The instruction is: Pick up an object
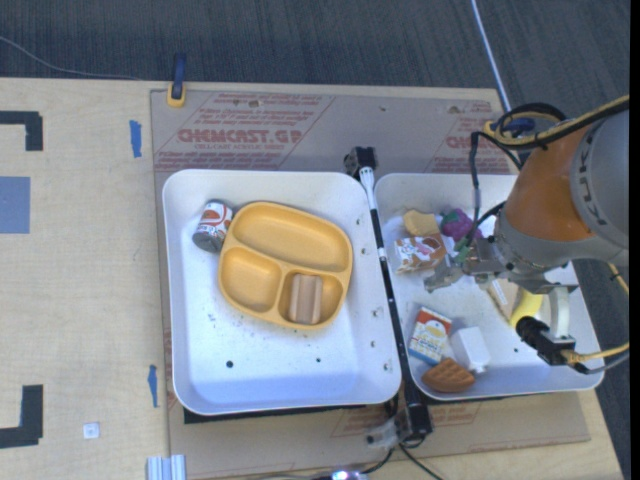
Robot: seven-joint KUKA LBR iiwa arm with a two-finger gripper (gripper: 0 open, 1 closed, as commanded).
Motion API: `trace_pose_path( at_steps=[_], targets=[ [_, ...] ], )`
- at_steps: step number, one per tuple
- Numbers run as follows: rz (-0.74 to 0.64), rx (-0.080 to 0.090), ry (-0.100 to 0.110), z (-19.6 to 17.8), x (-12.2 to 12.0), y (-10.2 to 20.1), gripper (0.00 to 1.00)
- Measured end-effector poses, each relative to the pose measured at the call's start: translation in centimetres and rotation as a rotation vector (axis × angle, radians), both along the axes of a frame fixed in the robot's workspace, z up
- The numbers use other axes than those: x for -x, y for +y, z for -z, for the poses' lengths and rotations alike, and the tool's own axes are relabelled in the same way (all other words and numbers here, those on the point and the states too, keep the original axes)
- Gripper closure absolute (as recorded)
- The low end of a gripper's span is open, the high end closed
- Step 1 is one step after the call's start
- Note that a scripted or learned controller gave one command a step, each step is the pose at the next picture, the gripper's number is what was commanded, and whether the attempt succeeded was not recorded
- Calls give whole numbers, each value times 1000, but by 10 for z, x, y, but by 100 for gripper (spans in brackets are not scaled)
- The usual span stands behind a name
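Where the right bin [580, 368] comes nearest us, we see a brown cookie [448, 375], a small carton [430, 334] and a white block [470, 348]. Beyond, at twelve o'clock, the gripper [447, 274] hovers beside a snack packet [420, 253] (grip state: we cannot tell).

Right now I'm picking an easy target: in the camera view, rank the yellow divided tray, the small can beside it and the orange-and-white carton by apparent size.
1. yellow divided tray, clearly largest.
2. orange-and-white carton.
3. small can, only slightly smaller-looking than the carton and partly tucked against the tray, so that order is unsure.
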State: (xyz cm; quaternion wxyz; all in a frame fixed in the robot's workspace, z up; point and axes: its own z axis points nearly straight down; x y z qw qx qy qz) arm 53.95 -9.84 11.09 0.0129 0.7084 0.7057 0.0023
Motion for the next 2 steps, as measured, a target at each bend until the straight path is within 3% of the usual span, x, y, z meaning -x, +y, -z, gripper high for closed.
trace_pose_path(
  at_steps=[1,2],
  targets=[
    [-3,-13,15,21,-4,4,0],
    [-1,-2,3,10,-6,0,100]
  ],
)
